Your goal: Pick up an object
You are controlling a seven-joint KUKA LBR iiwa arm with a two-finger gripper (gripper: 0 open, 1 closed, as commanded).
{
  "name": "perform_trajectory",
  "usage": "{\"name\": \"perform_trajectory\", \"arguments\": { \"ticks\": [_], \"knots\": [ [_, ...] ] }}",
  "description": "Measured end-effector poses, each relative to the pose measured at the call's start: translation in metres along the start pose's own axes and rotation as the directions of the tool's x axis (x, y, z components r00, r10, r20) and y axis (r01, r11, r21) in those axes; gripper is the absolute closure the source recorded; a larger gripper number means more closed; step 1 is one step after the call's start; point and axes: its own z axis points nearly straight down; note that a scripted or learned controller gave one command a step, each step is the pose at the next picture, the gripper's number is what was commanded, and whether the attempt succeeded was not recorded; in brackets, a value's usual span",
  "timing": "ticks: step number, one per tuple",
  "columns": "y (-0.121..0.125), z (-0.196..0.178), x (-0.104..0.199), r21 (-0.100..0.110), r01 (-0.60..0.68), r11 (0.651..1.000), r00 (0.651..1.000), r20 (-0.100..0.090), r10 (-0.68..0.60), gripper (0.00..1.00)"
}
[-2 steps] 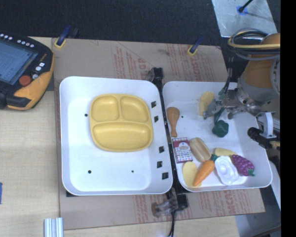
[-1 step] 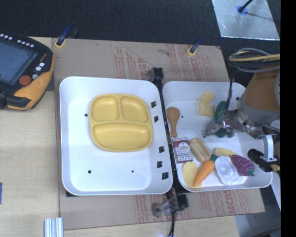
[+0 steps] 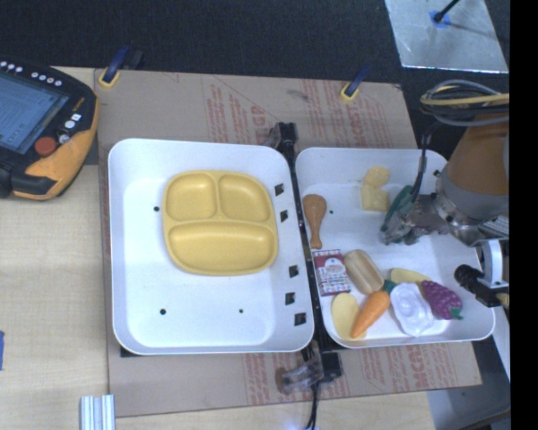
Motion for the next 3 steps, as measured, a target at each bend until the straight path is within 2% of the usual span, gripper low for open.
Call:
{"name": "perform_trajectory", "arguments": {
  "ticks": [1,2,3],
  "knots": [
    [0.021,-0.004,0.035,-0.004,0.004,1.0,1.0,0.0,-0.004,1.0],
    [-0.057,-0.101,0.0,0.001,-0.005,1.0,1.0,-0.002,0.005,1.0],
    [-0.021,-0.084,0.063,-0.003,0.006,1.0,1.0,-0.001,-0.006,1.0]
  ]
}}
